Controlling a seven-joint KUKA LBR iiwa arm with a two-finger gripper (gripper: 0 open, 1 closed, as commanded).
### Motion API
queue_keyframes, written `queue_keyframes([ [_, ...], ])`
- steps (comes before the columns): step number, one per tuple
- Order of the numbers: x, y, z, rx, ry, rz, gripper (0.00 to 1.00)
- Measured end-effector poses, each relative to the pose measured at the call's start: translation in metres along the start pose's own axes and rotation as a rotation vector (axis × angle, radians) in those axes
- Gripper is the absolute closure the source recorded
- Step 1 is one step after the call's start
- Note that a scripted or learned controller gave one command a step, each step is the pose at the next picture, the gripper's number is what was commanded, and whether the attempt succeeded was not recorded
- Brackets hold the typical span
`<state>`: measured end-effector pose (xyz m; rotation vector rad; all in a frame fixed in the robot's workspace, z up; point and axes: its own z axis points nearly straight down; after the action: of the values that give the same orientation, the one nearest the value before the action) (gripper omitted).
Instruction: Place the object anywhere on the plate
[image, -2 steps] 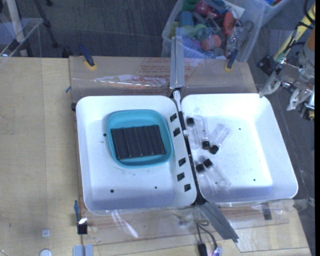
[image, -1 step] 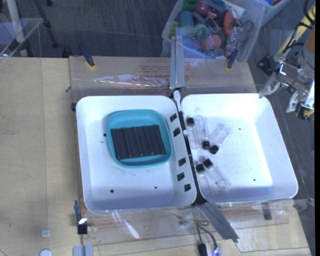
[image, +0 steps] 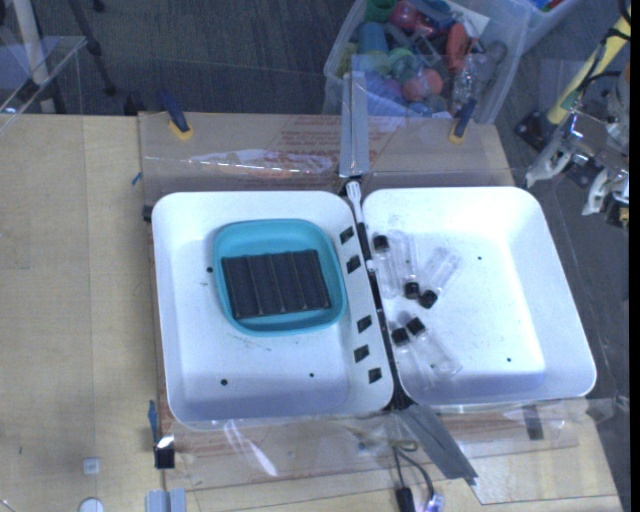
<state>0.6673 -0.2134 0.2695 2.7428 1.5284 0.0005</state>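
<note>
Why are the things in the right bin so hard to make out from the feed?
In the camera view, the clear vials are see-through against the bright white right bin, so mostly their black caps read; the whole picture is soft and low in detail. The teal plate with the dark object on it stands out far better in the left bin.

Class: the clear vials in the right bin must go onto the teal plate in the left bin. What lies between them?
Between the vials and the teal plate runs the raised divider where the two bins' rims meet.
</note>
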Motion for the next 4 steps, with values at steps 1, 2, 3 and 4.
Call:
queue_keyframes([
  [1, 0.0, 0.0, 0.016, 0.006, -0.001, -0.006, 0.0],
  [2, 0.0, -0.001, 0.028, 0.006, 0.0, 0.046, 0.0],
  [3, -0.001, 0.0, -0.007, 0.001, 0.0, 0.078, 0.0],
  [4, 0.002, -0.002, 0.018, 0.006, 0.0, 0.019, 0.0],
])
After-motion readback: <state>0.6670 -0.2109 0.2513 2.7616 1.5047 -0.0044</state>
